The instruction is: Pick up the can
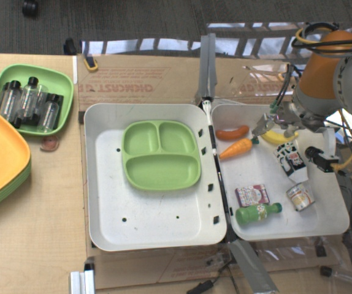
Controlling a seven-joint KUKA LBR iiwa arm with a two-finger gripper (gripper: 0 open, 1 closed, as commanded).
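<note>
The can (300, 196) is small and silver with a pale label, lying tilted near the right wall of the right bin (323, 228). My gripper (276, 126) hangs over the bin's far part, just above a yellow banana (279, 137). It is well back from the can, with a black-and-white carton (291, 159) lying between them. The arm's orange band (326, 72) shows above the wrist at the upper right. Nothing is visibly held.
The right bin also holds a red sausage (232, 132), an orange carrot (236, 149), a pink packet (252, 195) and a green bottle (259, 212). A green divided plate (161, 154) lies in the left bin (102, 225). Orange plates (1, 158) and a green tray of bottles (32, 100) sit far left.
</note>
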